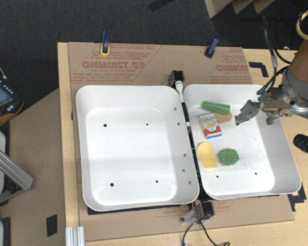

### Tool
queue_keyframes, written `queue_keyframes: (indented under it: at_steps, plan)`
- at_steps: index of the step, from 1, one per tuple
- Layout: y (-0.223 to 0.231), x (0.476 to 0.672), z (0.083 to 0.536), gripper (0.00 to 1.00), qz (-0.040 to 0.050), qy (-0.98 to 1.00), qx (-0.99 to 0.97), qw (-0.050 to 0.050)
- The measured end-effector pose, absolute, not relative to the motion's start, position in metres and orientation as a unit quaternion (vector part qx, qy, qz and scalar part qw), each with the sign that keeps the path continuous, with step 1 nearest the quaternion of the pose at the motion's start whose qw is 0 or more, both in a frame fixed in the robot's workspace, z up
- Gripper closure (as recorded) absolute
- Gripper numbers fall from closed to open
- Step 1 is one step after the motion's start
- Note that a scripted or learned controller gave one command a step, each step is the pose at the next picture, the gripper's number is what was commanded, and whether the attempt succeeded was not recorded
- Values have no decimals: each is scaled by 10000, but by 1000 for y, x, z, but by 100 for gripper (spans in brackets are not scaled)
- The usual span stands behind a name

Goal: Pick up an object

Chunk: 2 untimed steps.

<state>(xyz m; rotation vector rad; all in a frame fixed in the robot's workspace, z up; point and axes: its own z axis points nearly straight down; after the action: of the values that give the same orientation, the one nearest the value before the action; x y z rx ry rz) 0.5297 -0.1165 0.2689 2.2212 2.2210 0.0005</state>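
The right bin holds several small objects. A green cylinder lies at the back, touching a tan piece just in front of it. A small red and white box sits beside them. Nearer the front are a yellow oblong piece and a green bumpy ball. My gripper hangs over the right bin's back right part, to the right of the green cylinder. It is open, fingers spread, with nothing between them.
The left bin stands alongside, its wall meeting the right bin's at the middle. Both rest on a cardboard sheet held by a blue clamp and a second clamp at the back. Cables hang at the far right.
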Motion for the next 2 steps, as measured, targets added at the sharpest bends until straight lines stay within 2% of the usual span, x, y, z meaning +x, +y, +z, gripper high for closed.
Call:
queue_keyframes:
  at_steps: [1, 2]
  plan:
    - [-200, 567, 406, 0, 30, 7050, 7092, 109]
    - [-226, 557, 545, 0, 33, 7061, 7080, 104]
